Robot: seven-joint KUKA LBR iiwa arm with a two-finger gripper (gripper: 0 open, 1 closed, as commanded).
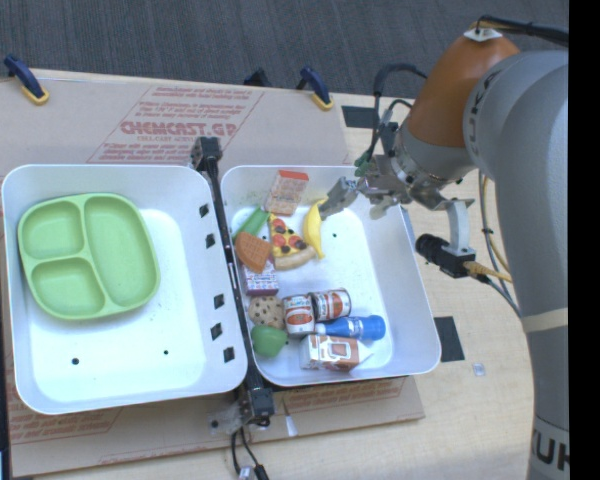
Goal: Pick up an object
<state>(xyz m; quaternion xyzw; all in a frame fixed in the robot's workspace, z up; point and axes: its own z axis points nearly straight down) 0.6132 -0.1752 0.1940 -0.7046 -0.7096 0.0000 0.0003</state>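
The right bin (410, 268) holds several toy foods. Among them are a yellow banana (315, 233), a pizza slice (289, 244), an orange carrot-like piece (252, 252) and a red-topped packet (287, 191). Two small cans (315, 309), a blue bottle (361, 328), a carton (332, 352), a cookie (266, 312) and a green fruit (269, 341) lie toward the front. My gripper (338, 196) hangs low over the bin's back right part, its tip right at the banana's upper end. Whether it touches the banana is unclear.
The left bin (180, 358) holds a light green divided plate (87, 255). A black hinge strip (223, 268) runs between the bins. The grey arm with its orange band (460, 78) comes in from the right, with cables by the right bin's rim.
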